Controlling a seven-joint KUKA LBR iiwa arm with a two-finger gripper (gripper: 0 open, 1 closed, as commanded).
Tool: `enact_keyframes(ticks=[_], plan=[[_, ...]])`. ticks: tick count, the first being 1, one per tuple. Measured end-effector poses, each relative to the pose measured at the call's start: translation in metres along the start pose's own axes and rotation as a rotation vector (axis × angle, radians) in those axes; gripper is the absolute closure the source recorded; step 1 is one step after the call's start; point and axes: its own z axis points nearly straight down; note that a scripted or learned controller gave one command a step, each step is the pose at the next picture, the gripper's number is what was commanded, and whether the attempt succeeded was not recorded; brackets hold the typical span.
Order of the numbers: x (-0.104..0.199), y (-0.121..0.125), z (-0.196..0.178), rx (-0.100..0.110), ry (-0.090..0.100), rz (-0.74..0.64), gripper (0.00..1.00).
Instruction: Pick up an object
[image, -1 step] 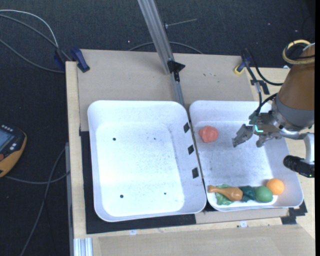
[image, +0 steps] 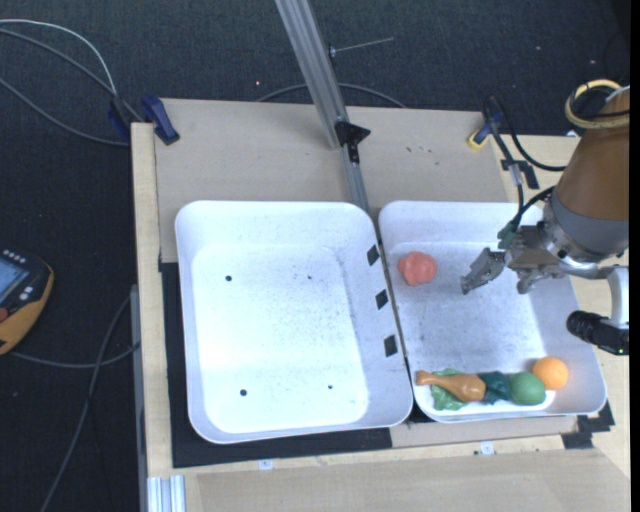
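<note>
2 shallow white plastic bins sit side by side on the pale wooden worktop (image: 260, 140), and every loose object lies in the right bin (image: 470, 225), while the left bin (image: 270, 225) shows only dark specks on its floor. Near the right bin's left wall rests a small pinkish-red ball (image: 419, 268), alone on open floor, which makes it the easiest target in my judgement. Along that bin's near wall 3 things crowd together: a tan drumstick-shaped toy (image: 447, 380) touching a green leafy toy (image: 468, 390), then a round green ball (image: 527, 388), and just beside it an orange ball (image: 550, 373) in the corner; packed like this against the wall, they leave little room for fingers. The grey arm reaches in from the right with its claw (image: 506, 272) hanging over the middle of the right bin, its 2 dark fingers spread apart with nothing between them. It stands to the right of the pinkish-red ball, near but not touching; a short move leftward and a descent would be needed before closing.
</note>
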Motion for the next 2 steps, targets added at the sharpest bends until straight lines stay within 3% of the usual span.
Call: enact_keyframes(ticks=[2], plan=[[0.01, 0.006, 0.089, 0.003, 0.0, 0.0, 0.0]])
